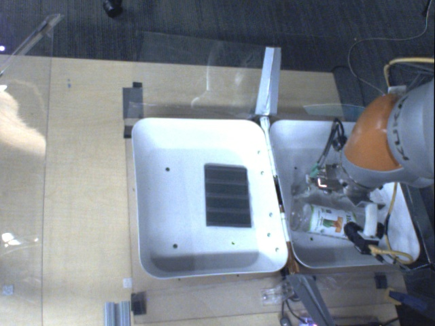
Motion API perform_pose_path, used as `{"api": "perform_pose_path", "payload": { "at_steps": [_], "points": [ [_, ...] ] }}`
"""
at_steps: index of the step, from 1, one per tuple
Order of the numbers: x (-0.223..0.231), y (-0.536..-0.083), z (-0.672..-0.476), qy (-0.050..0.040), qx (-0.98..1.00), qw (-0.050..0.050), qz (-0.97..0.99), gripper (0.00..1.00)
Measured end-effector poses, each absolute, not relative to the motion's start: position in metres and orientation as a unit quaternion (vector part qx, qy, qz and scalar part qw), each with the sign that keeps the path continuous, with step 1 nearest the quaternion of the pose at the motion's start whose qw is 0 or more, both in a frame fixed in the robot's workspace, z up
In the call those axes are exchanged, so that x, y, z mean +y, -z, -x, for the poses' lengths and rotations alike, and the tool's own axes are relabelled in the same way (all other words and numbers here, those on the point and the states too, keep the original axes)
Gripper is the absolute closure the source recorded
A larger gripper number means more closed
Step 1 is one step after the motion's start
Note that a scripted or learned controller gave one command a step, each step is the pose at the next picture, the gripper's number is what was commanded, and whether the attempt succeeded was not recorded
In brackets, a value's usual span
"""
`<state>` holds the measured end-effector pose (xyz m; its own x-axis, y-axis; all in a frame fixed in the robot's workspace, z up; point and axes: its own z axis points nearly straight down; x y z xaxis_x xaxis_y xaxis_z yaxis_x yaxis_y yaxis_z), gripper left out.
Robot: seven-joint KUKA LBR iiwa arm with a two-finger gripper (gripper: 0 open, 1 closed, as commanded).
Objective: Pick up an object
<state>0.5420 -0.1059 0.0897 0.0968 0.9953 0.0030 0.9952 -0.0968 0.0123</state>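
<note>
- We see the arm [380, 141] reaching in from the right, down over the right bin [292, 141], with its orange band above the wrist.
- The gripper [326, 182] sits low inside that bin, among cables and clear plastic; we cannot tell how it is set.
- Just beside it, toward the near wall, lies a white packet with green and orange print [332, 221], flat on the bin floor, along with crumpled clear wrap [302, 206].
- The left bin [156, 182] carries a dark ribbed rectangular block [228, 195] near its middle, well apart from the arm.
- We judge the pick unfinished: nothing appears lifted, so grasping and raising remain.
</note>
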Motion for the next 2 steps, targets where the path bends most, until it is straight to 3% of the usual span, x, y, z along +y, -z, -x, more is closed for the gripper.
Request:
{"api": "perform_pose_path", "payload": {
  "at_steps": [2],
  "points": [
    [-0.1118,-0.0898,-0.5438,-0.0051,0.713,0.005,-0.701,0.00]
  ]
}}
